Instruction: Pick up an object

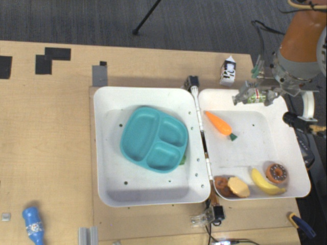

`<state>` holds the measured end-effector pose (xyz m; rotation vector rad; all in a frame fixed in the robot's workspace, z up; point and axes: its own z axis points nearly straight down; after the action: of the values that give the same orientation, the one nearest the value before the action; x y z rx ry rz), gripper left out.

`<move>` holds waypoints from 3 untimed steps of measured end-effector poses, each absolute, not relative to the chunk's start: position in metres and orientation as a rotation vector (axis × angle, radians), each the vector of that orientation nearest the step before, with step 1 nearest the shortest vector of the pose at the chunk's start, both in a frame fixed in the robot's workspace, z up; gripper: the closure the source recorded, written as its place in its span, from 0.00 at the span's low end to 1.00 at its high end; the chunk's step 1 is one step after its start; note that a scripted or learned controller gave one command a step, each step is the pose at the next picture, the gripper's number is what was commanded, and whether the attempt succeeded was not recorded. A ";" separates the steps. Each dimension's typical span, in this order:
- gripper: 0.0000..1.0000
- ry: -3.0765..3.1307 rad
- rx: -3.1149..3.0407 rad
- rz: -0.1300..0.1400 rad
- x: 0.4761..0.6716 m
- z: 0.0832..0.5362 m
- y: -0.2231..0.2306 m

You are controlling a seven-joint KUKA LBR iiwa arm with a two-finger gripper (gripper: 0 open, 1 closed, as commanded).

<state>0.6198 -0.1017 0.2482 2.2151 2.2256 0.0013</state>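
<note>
- Bench surface [51,152]: a blue bottle-like object [32,224] lies at the near left corner, outside both bins.
- Left bin [107,188]: contains one teal divided plate [153,138], three compartments, set slightly askew near the bin's middle. A sliver of something green shows under the plate's right edge; what it is cannot be told.
- Right bin [294,152]: contains five items.
  - Carrot [218,124], orange with a green stub, lies diagonally in the far left part of the bin.
  - Brown round piece [222,182] and tan potato-like piece [238,187] touch each other at the near left corner.
  - Banana [263,181] lies along the near wall, beside a chocolate donut [277,173] at the near right.
- A small black-and-white carton [229,70] stands on the bench beyond the right bin.
- Gripper [254,96]: positioned over the right bin's far rim, well apart from all items. Whether it is released or clenched cannot be told; nothing is visibly grasped.
</note>
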 end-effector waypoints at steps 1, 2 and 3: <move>0.00 2.411 2.011 0.003 0.610 0.108 -0.093; 1.00 2.409 2.008 0.006 0.611 0.119 -0.092; 0.00 2.410 2.009 0.005 0.611 0.119 -0.092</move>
<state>0.6109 -0.0922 0.1189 2.0086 2.4096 0.0054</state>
